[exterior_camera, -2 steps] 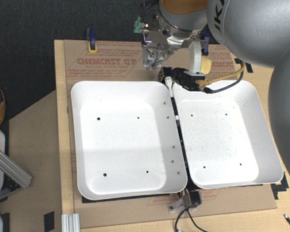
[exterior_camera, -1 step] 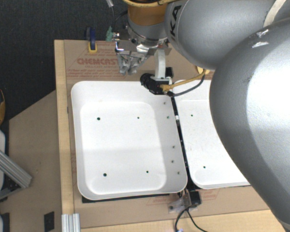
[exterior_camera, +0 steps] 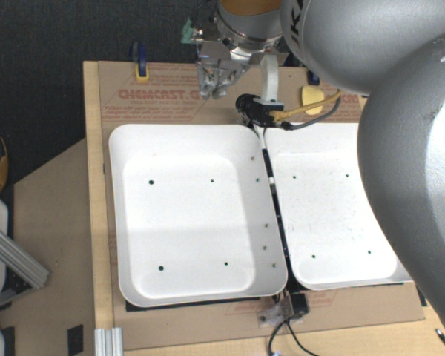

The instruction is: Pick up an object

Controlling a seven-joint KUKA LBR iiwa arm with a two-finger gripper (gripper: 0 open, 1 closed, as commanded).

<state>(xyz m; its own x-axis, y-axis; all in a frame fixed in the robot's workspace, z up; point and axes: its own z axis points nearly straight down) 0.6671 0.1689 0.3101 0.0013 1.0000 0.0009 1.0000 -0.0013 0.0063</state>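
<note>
well, your gripper [exterior_camera: 216,87] hangs beyond the left bin's [exterior_camera: 133,221] far edge; you cannot tell its grip.

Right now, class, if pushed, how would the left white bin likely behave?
The left white bin looks thin and shallow, so probably light. Its smooth surface may let the pincer slip. The black strip between the bins might resist sliding.

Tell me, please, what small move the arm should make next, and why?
Probably it should pause before descending and look for a target. The gripper sits above the bench's far edge, beyond the left bin, not over either bin. The visible floors of the left bin and right bin show just small dark dots, nothing I can identify as graspable; the arm hides part of the right bin.
</note>
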